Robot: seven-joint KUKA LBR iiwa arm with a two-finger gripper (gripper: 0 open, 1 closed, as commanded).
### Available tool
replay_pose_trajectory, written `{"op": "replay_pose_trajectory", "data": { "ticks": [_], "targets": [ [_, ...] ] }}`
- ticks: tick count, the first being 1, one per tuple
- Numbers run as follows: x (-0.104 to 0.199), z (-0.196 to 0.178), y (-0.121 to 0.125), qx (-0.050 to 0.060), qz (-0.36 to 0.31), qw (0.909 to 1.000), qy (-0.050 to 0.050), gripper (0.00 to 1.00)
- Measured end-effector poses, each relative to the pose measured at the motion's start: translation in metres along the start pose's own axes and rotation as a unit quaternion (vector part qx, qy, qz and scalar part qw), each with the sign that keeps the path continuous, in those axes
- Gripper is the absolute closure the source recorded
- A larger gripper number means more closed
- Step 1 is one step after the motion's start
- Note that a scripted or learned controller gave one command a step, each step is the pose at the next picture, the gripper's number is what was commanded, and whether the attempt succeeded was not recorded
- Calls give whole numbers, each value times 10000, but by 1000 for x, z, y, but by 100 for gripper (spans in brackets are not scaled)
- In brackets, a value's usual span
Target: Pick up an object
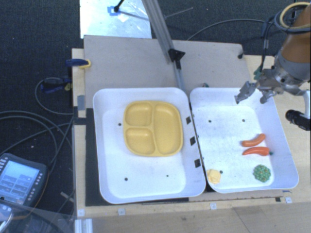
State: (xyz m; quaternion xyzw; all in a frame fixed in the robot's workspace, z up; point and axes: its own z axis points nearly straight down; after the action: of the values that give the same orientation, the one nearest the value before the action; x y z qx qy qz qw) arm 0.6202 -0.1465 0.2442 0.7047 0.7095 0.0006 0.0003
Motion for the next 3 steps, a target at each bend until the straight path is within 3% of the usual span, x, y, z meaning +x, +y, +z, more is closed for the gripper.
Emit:
{"op": "replay_pose_trajectory", "data": {
  "ticks": [1, 3],
  "targets": [
    [0, 0, 0, 0, -1, 10000, -1, 0],
    [3, 104, -3, 19, 32, 10000, -2, 0]
  ]
}}
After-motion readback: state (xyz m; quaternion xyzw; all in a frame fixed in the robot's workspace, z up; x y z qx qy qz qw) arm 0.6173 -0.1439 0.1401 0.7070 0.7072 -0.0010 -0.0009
